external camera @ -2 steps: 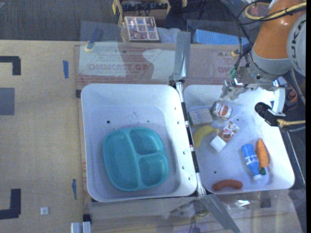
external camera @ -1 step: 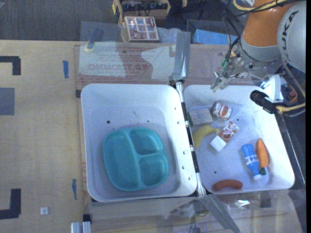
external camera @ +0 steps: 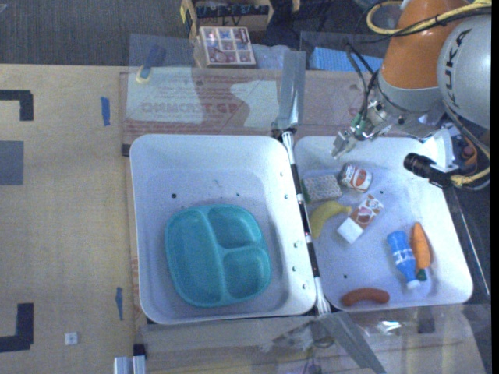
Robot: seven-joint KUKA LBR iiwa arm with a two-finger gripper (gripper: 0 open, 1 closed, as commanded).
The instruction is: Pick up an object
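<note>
The pincer (external camera: 343, 142) hangs over the far edge of the right bin (external camera: 456, 287), tips pointing down and to the left. Its prongs look slightly parted with nothing between them, though they are small and hard to read.

Nearest the camera in that bin lies a sausage (external camera: 365, 296), then a blue bottle (external camera: 403, 259) with a carrot (external camera: 421, 245) just beside it. Further back are a white block (external camera: 350, 230), a banana (external camera: 326, 213), a small red and white packet (external camera: 369, 207), a grey sponge (external camera: 322, 186) and a red and white can (external camera: 357, 178), which is closest to the pincer. The left bin (external camera: 152, 158) holds a teal tray (external camera: 218, 253).

I judge this to be the approach: nothing is grasped yet. The next move calls for a descent onto one item, likely the can or sponge, centred before closing.

The arm (external camera: 425, 45) reaches in from the right, its orange band high, wrist bent downward.
</note>
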